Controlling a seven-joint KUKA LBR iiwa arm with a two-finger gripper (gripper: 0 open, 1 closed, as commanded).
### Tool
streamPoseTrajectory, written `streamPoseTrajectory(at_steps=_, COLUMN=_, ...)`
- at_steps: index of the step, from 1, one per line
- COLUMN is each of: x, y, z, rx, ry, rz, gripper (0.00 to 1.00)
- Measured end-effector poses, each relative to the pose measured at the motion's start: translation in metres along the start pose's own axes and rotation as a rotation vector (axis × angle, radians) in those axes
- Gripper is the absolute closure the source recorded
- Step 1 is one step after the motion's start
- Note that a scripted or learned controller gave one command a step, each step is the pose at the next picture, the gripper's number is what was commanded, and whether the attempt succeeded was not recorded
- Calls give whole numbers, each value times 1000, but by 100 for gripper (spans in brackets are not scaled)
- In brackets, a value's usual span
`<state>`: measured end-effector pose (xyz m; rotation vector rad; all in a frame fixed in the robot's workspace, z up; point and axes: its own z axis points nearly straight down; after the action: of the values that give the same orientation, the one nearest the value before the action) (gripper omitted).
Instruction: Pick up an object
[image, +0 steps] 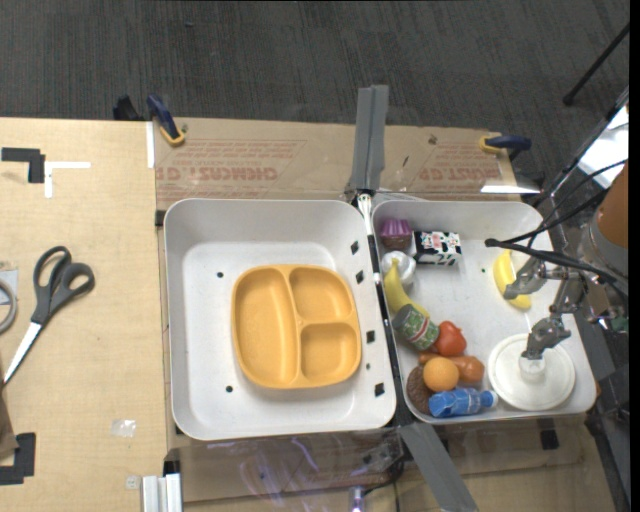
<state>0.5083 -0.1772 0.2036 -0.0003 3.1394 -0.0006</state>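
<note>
My pincer (537, 342) hangs over the near right corner of the right bin (470, 300), directly above a white plate (552, 385) that lies there, its tip right at the plate's raised middle. From this slanted view I cannot tell how far apart my fingers are, and I see nothing caught between them. My arm comes in from the right edge, with dark cables looped over it.

The things I could pick are all in this right bin. A yellow piece (505, 275) lies near the right wall, just up from my pincer and apart from it. Along the left wall lies a banana (397, 290), and at the far end sit a purple cup-like item (395, 233) and a small black-and-white box (438, 247), close together. Below the banana a green can (414, 326) lies tilted, touching a red item (450, 339). Nearer the front edge an orange (440, 374) rests against a brown round thing (420, 384), and a blue bottle (460, 402) lies on its side just left of the plate.

The left bin (190, 330) holds a yellow divided tray (297, 326) with three compartments, lying flat in its middle. Out on the wooden bench (90, 350) to the left, a pair of scissors (45, 300) lies well apart from both bins.
</note>
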Motion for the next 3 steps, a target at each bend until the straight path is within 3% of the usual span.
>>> streamPoseTrajectory(at_steps=1, x=-40, y=-43, z=103, rx=1, ry=-2, rz=134, gripper=0)
streamPoseTrajectory(at_steps=3, x=-129, y=-44, z=109, rx=1, ry=-5, rz=447, gripper=0)
